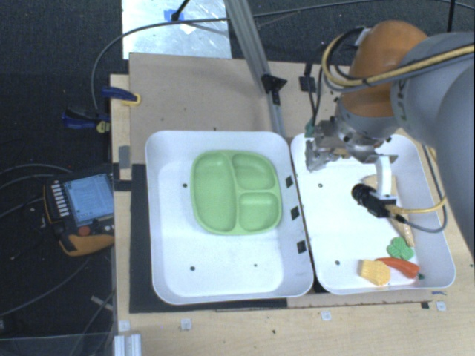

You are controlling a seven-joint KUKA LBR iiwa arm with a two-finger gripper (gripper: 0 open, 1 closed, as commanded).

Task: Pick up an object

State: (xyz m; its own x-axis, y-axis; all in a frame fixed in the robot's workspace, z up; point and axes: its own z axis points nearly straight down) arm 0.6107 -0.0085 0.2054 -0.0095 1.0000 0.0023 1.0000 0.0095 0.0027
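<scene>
My gripper (318,154) hangs over the far left corner of the right bin (334,228), above bare white floor. Small toy foods lie at that bin's near right corner: a yellow block (375,272), an orange carrot (403,266) with a green leafy top (400,248), and a pale yellowish piece (405,233) just behind them. The gripper is well apart from all of them, up and to their left. Nothing shows in its grasp.
A green divided plate (236,192) lies in the left bin (215,273). The two bins meet along a ridge with black clips (295,212). A slanted grey pole (252,43) stands behind the bins. The arm's orange band (378,65) looms over the right bin's far edge.
</scene>
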